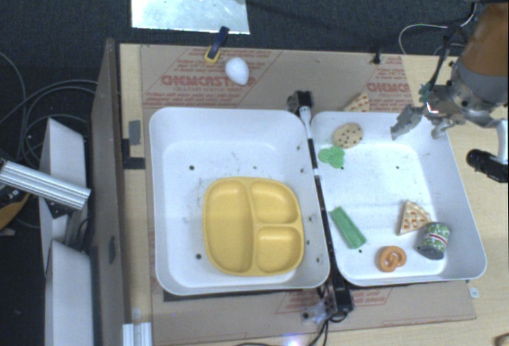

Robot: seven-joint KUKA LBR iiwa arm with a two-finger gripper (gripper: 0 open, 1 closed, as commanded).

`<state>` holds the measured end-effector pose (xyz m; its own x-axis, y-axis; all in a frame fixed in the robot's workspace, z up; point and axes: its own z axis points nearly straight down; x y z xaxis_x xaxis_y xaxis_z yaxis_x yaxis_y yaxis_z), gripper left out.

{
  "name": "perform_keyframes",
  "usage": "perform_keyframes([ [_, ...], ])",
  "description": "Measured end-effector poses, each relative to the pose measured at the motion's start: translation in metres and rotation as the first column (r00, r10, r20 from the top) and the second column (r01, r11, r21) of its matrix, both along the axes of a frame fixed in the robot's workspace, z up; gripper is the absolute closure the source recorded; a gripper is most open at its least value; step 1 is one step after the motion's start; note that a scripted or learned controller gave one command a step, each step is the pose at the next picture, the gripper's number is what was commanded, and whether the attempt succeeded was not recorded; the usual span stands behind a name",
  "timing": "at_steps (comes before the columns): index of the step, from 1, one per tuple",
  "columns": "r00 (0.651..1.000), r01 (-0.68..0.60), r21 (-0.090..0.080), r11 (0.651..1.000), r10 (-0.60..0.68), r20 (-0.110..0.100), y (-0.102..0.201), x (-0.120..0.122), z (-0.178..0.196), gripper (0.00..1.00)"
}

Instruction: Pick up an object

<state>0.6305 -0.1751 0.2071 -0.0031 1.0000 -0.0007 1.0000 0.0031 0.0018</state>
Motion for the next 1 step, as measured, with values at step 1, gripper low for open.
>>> perform_keyframes([
  [1,1.0,-0.007,0.002,1.0,0.007,0.001,0.0761,0.0401,-0.0753,0.0],
])
